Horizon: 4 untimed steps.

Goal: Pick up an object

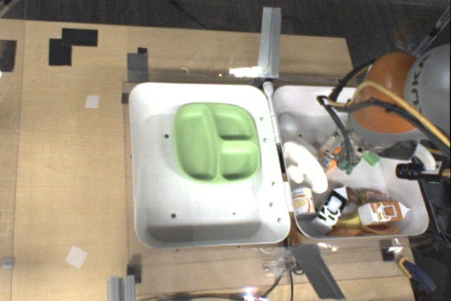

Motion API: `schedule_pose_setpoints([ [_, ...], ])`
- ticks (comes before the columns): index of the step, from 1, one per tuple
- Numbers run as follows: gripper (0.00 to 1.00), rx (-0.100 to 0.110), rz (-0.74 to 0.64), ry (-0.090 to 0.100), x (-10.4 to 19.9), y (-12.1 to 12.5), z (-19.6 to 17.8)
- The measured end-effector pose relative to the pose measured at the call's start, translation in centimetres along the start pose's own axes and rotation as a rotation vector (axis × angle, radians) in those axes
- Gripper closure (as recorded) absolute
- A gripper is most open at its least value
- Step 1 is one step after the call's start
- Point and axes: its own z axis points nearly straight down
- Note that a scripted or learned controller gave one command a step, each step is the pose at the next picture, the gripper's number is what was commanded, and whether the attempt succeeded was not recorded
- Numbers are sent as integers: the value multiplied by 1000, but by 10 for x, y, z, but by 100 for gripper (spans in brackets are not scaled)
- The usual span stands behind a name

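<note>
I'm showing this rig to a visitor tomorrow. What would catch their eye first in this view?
Probably the bright green divided tray, lying alone in the middle of the left bin. Next, the arm's orange band looming over the right bin, where small items crowd the near end, among them a white bottle and a brown-and-white carton.

A green divided tray (215, 142) lies in the left bin (151, 173).
</note>
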Motion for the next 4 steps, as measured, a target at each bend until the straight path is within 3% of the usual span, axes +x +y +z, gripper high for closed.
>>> schedule_pose_setpoints([
  [1, 0, -13, 166, -3, 20, -13, 0],
  [2, 100, -18, 160, -12, 18, -10, -14],
  [3, 0, -14, 166, -14, 16, -14, -14],
  [4, 0, 25, 226, 23, -42, 2, 1],
])
